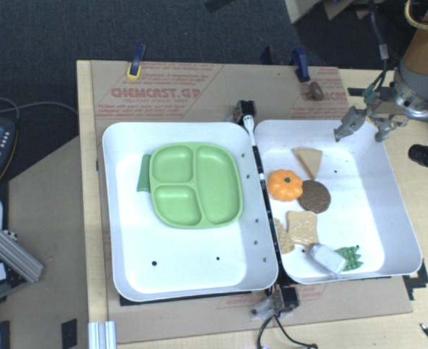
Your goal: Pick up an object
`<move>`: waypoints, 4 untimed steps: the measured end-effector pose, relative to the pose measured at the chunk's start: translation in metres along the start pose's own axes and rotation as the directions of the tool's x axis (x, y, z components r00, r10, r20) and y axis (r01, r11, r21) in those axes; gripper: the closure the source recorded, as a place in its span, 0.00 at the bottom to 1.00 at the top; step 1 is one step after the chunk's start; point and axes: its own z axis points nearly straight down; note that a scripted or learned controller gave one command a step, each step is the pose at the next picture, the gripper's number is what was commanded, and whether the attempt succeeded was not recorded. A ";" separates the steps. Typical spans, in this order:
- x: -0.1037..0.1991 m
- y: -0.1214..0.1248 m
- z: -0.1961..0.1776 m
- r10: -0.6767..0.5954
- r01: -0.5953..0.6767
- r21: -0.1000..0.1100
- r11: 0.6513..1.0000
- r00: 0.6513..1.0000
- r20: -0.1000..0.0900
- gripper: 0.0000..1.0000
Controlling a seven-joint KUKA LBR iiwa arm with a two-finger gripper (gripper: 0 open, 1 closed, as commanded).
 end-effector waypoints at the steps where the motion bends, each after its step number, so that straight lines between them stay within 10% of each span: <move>1: 0.000 0.003 -0.008 -0.003 0.003 -0.014 1.000 1.000 0.003 0.00; 4: 0.002 -0.004 0.119 -0.004 0.004 -0.016 1.000 1.000 0.001 0.00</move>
